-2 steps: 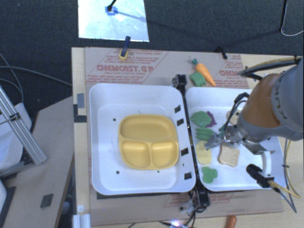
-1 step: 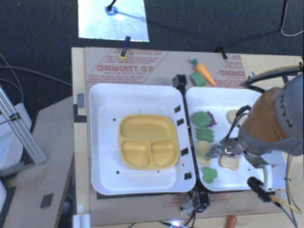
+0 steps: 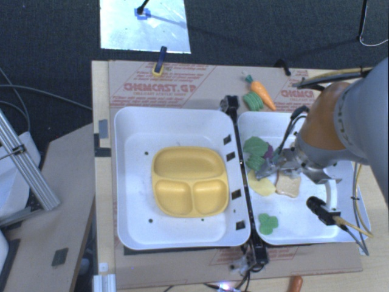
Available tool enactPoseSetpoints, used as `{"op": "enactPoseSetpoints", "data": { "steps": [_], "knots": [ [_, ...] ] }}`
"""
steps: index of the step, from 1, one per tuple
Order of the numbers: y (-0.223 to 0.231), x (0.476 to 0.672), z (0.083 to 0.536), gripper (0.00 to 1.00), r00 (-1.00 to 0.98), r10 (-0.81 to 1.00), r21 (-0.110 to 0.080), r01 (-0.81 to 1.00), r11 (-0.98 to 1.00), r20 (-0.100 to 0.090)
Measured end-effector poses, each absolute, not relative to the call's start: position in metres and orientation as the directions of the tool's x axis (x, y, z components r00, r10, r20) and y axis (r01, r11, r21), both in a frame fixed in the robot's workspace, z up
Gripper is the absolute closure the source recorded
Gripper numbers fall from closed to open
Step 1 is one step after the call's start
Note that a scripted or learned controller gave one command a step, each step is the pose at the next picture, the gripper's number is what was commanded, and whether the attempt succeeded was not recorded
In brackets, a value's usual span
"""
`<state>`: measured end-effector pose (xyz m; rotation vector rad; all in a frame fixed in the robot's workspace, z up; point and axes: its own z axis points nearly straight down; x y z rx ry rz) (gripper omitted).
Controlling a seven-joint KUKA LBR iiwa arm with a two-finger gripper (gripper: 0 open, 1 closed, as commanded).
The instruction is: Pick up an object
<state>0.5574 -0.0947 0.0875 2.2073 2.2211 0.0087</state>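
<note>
Left bin (image 3: 130, 181): yellow three-compartment tray (image 3: 189, 181) at centre. Toy carrot (image 3: 261, 91) lies on the bench past the right bin's far edge. Foil sheet (image 3: 144, 16) beyond the bench's far edge.

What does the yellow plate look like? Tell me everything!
The yellow plate looks like smooth plastic, squarish with rounded corners. It has three dips: one wide one along the far side and two smaller ones side by side nearer the camera. It lies flat in the middle of the left bin, nothing in it.
</note>
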Motion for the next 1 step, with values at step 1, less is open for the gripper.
{"op": "enactPoseSetpoints", "data": {
  "steps": [1],
  "knots": [
    [0.0027, 0.5226, 0.1904, 0.00, -0.012, 1.000, 0.010, 1.000, 0.012, 0.003]
  ]
}}
